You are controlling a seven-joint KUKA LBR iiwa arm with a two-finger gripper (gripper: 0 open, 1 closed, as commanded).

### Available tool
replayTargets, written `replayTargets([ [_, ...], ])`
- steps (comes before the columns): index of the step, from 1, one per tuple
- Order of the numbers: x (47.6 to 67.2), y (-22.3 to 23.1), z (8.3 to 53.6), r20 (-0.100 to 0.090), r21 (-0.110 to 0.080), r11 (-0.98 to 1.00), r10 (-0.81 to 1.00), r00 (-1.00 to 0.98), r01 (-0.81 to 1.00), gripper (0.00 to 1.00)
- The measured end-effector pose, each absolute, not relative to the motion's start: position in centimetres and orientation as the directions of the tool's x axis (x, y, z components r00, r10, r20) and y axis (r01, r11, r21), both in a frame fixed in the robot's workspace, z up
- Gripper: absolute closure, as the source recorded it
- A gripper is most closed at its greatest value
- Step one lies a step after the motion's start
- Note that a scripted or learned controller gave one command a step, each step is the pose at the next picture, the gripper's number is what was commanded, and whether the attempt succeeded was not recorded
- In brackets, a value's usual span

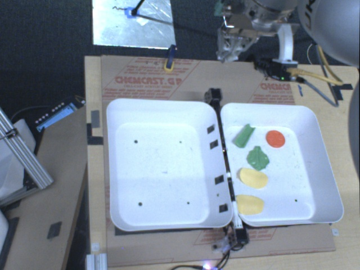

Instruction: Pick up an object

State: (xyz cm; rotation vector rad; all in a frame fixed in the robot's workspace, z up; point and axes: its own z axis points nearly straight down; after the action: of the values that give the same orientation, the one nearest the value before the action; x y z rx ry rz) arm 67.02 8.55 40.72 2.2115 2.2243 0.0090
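Five small objects lie in the right bin point(323, 151), all well below the gripper point(229, 48) in the picture and toward the camera from it. Nearest the camera, farthest from the gripper, is a yellow oval piece point(250, 204) close to the bin's front wall. Just beyond it lies a second yellow piece point(253, 178), then a dark green leafy piece point(258, 158) touching or nearly touching that yellow one. Beyond these, a lighter green elongated piece point(243, 135) lies tilted, and to its right sits an orange-red round piece point(275, 139); these two are the closest to the gripper, yet still well apart from it. The left bin point(163, 162) lies below and to the gripper's left.

The gripper hangs above the cardboard sheet point(146, 79) beyond both bins, outside either one, with nothing visible between its fingers. The fingers are blurred and pale against the dark floor, so how far apart they stand cannot be told. The arm point(332, 16) above is cut off by the top and right edges.
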Motion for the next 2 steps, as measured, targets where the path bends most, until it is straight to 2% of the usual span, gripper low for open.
replayTargets([
  [1, 61.3, 11.9, 36.0, 0.000, -0.002, 0.005, 1.000, -0.005, 1.000, 1.00],
  [2, 67.1, 14.4, 38.3, 0.001, 0.008, 0.007, 1.000, -0.007, 1.000, 1.00],
])
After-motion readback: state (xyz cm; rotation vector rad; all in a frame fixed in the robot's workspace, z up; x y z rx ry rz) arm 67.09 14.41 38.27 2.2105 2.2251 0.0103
